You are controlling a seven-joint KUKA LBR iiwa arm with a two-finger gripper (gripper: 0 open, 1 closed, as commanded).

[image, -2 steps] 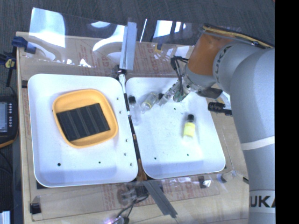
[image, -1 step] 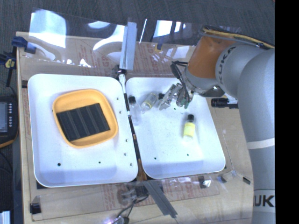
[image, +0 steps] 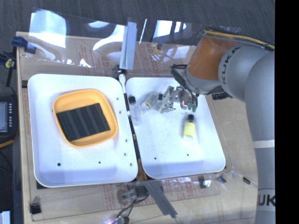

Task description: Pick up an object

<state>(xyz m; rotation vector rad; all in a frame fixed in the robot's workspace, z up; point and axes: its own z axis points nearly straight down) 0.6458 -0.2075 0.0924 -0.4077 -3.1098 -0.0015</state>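
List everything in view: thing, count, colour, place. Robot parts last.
Bins: 2, white, side by side on the bench; left bin, right bin.
Tray: 1, yellow with a dark ribbed insert, in the left bin.
Yellow bottle: 1, yellow with a dark cap, right bin, below the claw.
Clear bottle: 1, clear with a yellowish end, lying in the right bin's upper part.
Vial: 1, clear with a dark cap, right bin, near the divider.
Arm: 1, grey with an orange band, reaching in from the right.
Claw: 1, metallic, over the right bin's upper part.

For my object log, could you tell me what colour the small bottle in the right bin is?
The small bottle is yellow with a dark cap, seen in the camera view.
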